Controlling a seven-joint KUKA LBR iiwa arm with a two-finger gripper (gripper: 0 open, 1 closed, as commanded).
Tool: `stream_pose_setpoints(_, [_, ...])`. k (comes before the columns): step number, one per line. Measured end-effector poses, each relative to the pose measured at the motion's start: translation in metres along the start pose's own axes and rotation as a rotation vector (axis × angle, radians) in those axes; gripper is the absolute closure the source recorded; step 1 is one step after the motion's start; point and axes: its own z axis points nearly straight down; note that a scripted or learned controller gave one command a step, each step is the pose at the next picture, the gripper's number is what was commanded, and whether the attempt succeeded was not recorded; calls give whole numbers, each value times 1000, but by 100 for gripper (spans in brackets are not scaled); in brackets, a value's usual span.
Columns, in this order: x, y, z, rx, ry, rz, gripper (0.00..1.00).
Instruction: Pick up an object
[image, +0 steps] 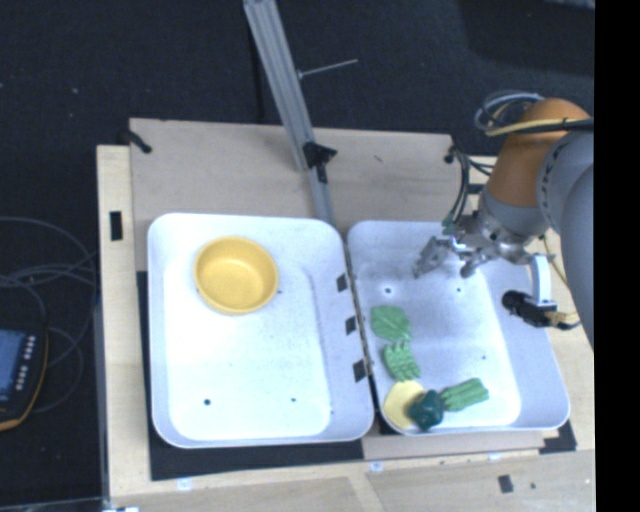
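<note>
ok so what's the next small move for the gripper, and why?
Probably slide the gripper toward the near end of the right bin and lower it. It hangs over bare floor at the far end, with nothing between its fingers, while the green pieces lie nearer the camera along the divider.

Looks like a robotics lab setup: a plain wooden bench (240, 160) with two white bins (180, 400), an aluminium mast (285, 85), loose cables (50, 260) on dark carpet, and a teach pendant (18, 370).
</note>
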Motion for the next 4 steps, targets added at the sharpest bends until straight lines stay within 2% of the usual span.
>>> stream_pose_setpoints(1, [-1,0,19,-3,-1,-1,0])
stream_pose_setpoints(2, [-1,1,7,-6,-1,-1,100])
stream_pose_setpoints(4, [-1,2,-79,-8,0,-1,100])
